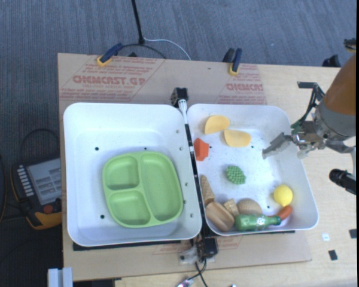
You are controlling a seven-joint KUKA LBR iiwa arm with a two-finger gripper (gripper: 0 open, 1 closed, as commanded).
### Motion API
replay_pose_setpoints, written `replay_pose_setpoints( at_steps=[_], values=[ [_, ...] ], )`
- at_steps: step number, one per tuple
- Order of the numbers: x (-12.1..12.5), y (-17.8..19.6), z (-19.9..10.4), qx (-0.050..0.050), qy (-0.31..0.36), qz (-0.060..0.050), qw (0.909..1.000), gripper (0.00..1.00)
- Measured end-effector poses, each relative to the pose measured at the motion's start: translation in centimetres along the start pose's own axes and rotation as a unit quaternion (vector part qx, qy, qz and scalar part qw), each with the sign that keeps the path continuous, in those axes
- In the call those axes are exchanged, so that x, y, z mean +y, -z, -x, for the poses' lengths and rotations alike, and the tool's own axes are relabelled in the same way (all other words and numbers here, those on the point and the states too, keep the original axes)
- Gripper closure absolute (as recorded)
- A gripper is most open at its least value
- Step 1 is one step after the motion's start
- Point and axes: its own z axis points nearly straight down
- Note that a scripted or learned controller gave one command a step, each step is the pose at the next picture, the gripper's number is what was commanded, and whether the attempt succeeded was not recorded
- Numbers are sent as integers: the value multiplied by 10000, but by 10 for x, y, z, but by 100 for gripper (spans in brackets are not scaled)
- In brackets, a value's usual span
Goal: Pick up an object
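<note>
The fingers [275, 147] hang over the right bin [299, 178] near its right wall; whether they are released or clenched cannot be told. Below them lie a yellow lemon [282, 194], a green bumpy ball [235, 174], two yellow slices [227, 131], and an orange piece [201, 149]. The left bin [84, 130] holds a green divided plate [143, 188].

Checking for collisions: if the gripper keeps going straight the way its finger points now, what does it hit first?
The gripper points left and slightly down over the right bin. Going straight on, it would likely meet the bin's bare floor first, then the green bumpy ball. Its height is unclear, so it may pass above.
</note>
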Motion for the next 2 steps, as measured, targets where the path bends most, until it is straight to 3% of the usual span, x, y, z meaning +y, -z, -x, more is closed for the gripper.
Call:
replay_pose_setpoints(
  at_steps=[1, 2],
  values=[
    [21, -95, -24, -1, -1068, 2, 9943, 0],
    [1, -100, -118, -19, -1643, 80, 9864, 0]
  ],
)
